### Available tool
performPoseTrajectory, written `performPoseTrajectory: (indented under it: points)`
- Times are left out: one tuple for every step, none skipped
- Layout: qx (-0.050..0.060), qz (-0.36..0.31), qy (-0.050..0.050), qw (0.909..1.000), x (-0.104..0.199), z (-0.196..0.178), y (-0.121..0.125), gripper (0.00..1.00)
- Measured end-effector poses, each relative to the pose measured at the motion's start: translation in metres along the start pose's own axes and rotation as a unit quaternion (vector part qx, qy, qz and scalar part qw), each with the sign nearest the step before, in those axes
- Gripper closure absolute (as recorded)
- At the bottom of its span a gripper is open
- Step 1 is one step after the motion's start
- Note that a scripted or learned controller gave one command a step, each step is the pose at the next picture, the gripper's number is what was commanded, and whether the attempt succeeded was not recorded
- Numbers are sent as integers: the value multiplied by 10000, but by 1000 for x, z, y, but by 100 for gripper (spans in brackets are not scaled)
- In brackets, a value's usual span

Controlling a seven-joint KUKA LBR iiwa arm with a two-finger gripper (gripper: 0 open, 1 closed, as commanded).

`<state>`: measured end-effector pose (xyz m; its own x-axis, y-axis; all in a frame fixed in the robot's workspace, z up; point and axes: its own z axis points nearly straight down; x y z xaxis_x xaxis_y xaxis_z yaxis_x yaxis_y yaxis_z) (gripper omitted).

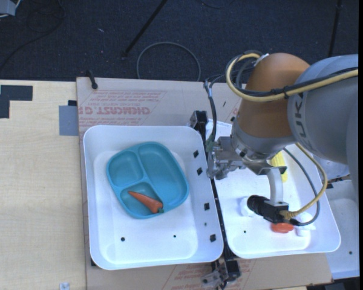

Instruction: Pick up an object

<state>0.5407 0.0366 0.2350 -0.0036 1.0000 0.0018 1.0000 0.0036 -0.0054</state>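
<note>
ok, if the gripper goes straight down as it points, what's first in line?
Probably bare floor of the right bin, beside its left wall, not an object. Depth is unclear: the gripper could clip that wall instead.

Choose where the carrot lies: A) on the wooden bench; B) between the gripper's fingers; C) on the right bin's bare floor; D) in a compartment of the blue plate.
D: the carrot lies inside one compartment of the blue plate in the left bin.
</note>
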Motion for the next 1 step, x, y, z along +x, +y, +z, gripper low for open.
performPoseTrajectory:
  points:
    - [7, 3, -3, 10000, 39, 5, -17, 100]
